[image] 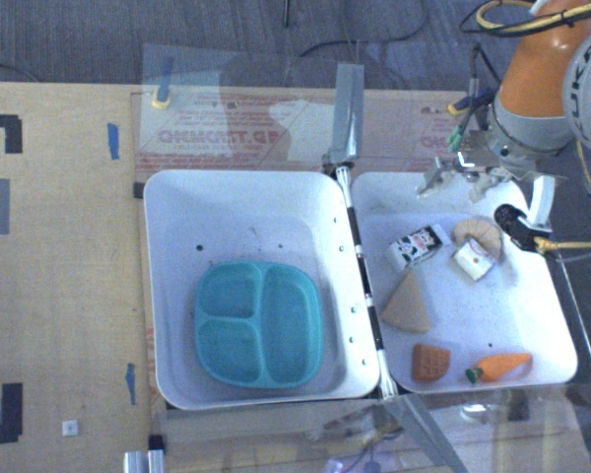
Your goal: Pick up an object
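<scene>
A light wooden bench point(59, 294) stands on grey carpet, with black cables lying on the floor at the far side. Blue tape marks and black corner marks appear on the bench top at the left. A cardboard sheet point(227, 131) with red lettering lies flat beyond the bins.

Two shallow white bins sit side by side, touching along a central seam. The left bin point(236, 210) holds a teal divided tray point(259, 323), three compartments, lying flat in the near half.

The right bin point(532, 304) holds six items:
- A small black-and-white carton point(417, 245), tilted, left of centre.
- A tan croissant-shaped piece point(478, 231), just right of the carton.
- A small white block point(473, 261) with a red mark, touching the croissant's near edge.
- A beige wedge point(407, 305), near the seam.
- An orange waffle-like square point(431, 362), near the near wall.
- An orange carrot point(502, 367) with a green tip, right of the square.

The grey arm with its orange band enters from the far right. The gripper point(463, 175) hangs over the far part of the right bin, above and apart from the croissant. Jaw state: cannot be determined. No item is seen between the fingers.
</scene>
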`<action>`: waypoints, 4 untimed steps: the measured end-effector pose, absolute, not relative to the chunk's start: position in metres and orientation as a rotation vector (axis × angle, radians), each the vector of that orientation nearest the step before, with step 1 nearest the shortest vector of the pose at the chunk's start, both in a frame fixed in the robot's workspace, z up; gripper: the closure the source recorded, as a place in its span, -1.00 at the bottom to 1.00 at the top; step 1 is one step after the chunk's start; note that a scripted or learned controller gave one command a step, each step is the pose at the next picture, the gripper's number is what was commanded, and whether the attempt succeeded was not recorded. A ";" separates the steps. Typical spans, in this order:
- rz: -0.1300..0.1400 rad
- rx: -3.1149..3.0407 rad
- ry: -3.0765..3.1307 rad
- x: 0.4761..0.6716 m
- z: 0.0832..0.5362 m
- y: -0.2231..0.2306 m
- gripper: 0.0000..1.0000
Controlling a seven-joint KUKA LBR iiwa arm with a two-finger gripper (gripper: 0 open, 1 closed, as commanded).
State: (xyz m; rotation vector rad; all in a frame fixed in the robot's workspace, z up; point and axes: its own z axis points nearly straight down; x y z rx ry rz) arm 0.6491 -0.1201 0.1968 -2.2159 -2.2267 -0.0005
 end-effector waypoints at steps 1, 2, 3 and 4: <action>-0.006 -2.115 -2.331 0.648 0.087 -0.104 -1.00; -0.008 -2.120 -2.326 0.597 0.088 -0.104 -1.00; -0.012 -2.134 -2.325 0.599 0.100 -0.109 1.00; -0.011 -2.133 -2.326 0.599 0.100 -0.109 -1.00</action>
